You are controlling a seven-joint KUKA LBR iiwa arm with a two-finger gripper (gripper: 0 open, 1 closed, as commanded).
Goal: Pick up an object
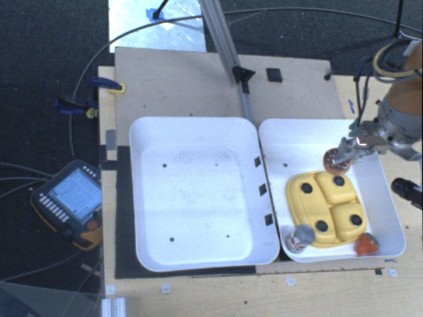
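On the brown wooden bench [198, 84] two shallow white plastic bins stand side by side, touching along their inner edges. The left bin [195, 193] is the larger thing in view and shows a bare white floor with a few small dark dots. The right bin [291, 144] holds all the objects. The grey arm with an orange band [402, 107] comes in from the right side and bends down over the far right part of this bin.

Inside the right bin the biggest object is a yellow plastic tray with four rounded compartments [327, 210]; it lies flat in the middle and near part of the bin. Three of its compartments show a dark dot. Near the tray's front right corner lies a small red-orange rounded object [366, 244], close to the bin wall. At the tray's front left corner sits a small grey and white round object [301, 235], just beside the tray.

The gripper [344, 157] hangs just beyond the far edge of the yellow tray. Directly at its tip is a small brown ring-shaped object [334, 161], but I cannot tell how wide the fingers stand or whether they grasp the ring.
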